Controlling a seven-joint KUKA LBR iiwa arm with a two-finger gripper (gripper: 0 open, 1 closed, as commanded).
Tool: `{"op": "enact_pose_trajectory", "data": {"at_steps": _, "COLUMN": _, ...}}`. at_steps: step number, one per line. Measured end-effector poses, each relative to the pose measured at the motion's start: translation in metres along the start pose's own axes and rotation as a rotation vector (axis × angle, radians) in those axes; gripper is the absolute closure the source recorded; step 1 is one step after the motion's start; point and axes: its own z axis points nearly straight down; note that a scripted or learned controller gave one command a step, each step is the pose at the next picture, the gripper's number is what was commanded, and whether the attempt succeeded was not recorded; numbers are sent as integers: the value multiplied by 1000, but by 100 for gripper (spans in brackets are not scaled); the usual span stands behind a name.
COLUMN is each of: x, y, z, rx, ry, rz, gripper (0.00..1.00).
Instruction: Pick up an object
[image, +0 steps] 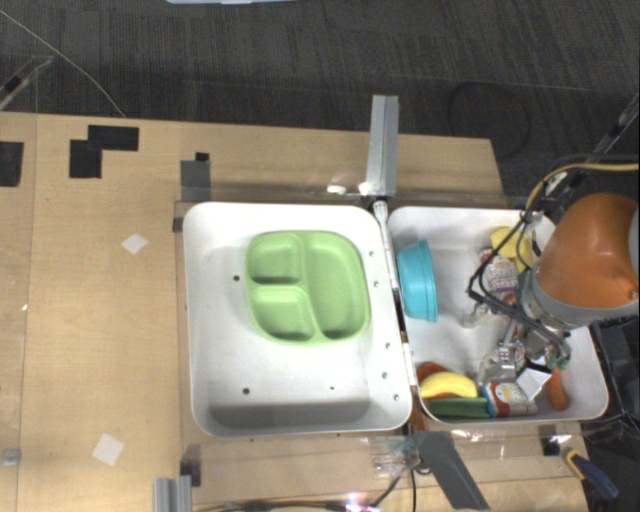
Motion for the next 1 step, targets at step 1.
{"op": "enact_pose_trajectory", "data": {"at_steps": 1, "x": -5, "y": 1, "z": -14, "rx": 2, "ry": -16, "rz": -6, "gripper": 100}}
